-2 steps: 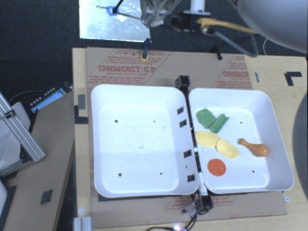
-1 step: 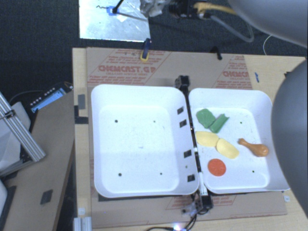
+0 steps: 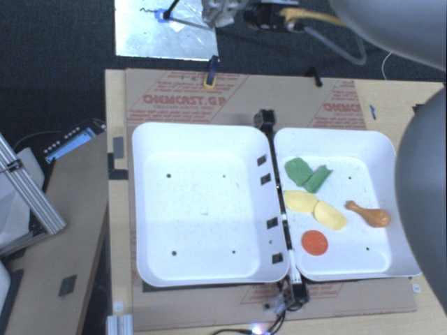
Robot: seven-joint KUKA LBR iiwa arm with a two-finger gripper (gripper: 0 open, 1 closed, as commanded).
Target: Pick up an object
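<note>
Your gripper (image 3: 222, 9) sits high at the top edge of the view, above the bench's far side and over a shiny metal sheet (image 3: 164, 19); it is too blurred there for you to tell how it stands, and nothing can be seen held in it. Everything you could pick lies in the right bin (image 3: 377, 149), roughly at five o'clock from the gripper and well apart from it, so the coming move is a long reach down and toward the near right. The green piece (image 3: 307, 173) is nearest, at the bin's eleven o'clock; just below it the yellow piece (image 3: 314, 209) runs with its long axis from ten to four o'clock. The red disc (image 3: 314, 243) rests at six o'clock, and the brown drumstick-shaped toy (image 3: 369, 214) at three o'clock, stem pointing to ten.
</note>
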